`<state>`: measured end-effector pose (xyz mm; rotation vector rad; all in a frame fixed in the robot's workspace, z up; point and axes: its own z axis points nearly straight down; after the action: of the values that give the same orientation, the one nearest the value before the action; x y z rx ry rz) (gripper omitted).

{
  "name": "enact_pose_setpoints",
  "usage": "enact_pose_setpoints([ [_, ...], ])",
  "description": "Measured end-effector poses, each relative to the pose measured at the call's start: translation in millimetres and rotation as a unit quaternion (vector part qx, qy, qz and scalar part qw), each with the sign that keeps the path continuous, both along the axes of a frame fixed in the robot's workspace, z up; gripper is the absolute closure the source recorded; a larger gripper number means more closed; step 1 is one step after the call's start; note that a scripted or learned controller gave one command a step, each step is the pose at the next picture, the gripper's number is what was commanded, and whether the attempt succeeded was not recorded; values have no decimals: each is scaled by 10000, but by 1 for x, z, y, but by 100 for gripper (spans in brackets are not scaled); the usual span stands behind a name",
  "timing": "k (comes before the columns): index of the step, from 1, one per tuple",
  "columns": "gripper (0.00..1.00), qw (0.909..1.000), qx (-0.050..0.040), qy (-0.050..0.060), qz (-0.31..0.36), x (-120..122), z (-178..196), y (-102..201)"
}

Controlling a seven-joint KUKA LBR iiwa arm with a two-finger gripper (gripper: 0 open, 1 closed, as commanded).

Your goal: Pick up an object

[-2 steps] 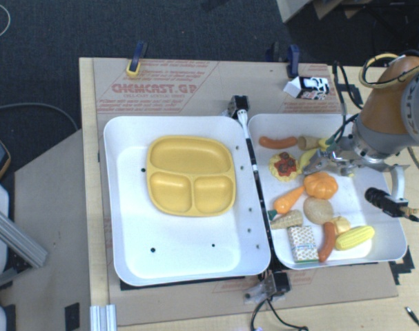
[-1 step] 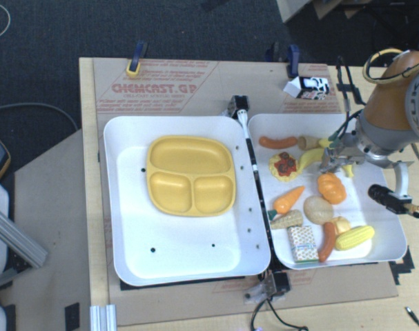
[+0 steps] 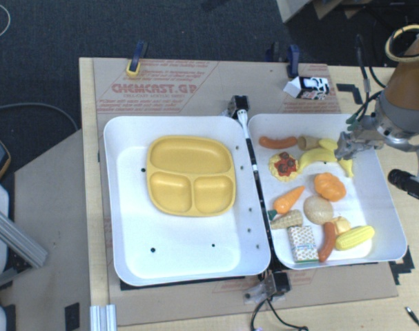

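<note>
while the left bin (image 3: 126, 185) is taken up by a yellow divided tray (image 3: 191, 174), play food is crowded in the right bin (image 3: 392, 216). the gripper (image 3: 347, 148) is hung over the banana (image 3: 318, 156) near the back; its grasp cannot be told. light, stiff, slick plastic is judged, best pinched across the curved yellow middle.

Two white bins (image 3: 126, 254) (side by side), one yellow divided plate (image 3: 191, 174), two toy sausages (image 3: 278, 142), one banana (image 3: 318, 156), one corn cob (image 3: 354, 237), one carrot (image 3: 289, 199)
</note>
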<state>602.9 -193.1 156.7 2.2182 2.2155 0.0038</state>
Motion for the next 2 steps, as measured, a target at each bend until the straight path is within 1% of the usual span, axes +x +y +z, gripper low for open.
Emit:
enact_pose_setpoints([
  [1,100,10000,0,-13,13,3,64,4],
  [2,100,10000,6,12,12,4,69,4],
])
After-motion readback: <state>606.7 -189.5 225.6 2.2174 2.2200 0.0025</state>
